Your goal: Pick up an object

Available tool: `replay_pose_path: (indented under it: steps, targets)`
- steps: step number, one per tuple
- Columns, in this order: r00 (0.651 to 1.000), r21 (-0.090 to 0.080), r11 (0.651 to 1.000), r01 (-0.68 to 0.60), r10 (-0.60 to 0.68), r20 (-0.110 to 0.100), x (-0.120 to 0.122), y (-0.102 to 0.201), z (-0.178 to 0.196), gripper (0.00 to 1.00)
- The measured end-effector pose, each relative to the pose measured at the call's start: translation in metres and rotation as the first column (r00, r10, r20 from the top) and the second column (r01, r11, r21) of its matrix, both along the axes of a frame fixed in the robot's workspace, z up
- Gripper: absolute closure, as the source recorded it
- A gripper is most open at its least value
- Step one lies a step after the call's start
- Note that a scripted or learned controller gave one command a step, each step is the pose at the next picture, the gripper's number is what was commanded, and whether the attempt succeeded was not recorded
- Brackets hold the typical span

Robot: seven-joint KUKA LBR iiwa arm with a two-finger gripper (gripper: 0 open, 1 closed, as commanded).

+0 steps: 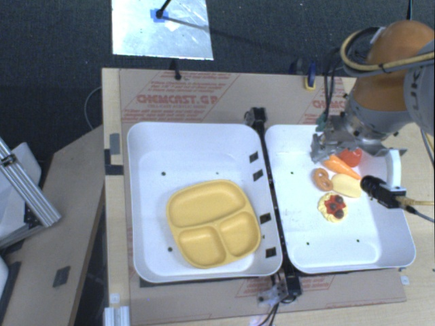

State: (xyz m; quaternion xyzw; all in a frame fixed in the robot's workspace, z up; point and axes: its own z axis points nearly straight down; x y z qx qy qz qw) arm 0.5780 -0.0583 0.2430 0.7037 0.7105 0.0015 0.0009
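Observation:
In the right bin [353, 250] lie several toy foods: an orange carrot [340, 166], a red piece [351, 157] behind it, a pale yellow piece [346, 186], a small brown ring-shaped pastry [322, 178] and a round tart with dark berries [333, 206]. My gripper [325, 147] hangs low over the bin's far side, right at the carrot's left end and the red piece. The wrist body covers its tips.
The left bin [146, 182] holds a yellow three-compartment tray [213, 221]. A black divider [266, 182] with clips runs between the bins. A black cylindrical part [380, 191] juts over the right bin's right side. A shiny sheet [162, 19] lies beyond the bench.

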Motion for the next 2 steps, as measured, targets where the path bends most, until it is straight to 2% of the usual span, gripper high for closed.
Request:
replay_pose_path:
  steps: [2]
  targets:
    - [1.000,0.001,1.000,0.000,0.000,0.000,0.024,0.115,-0.001,1.00]
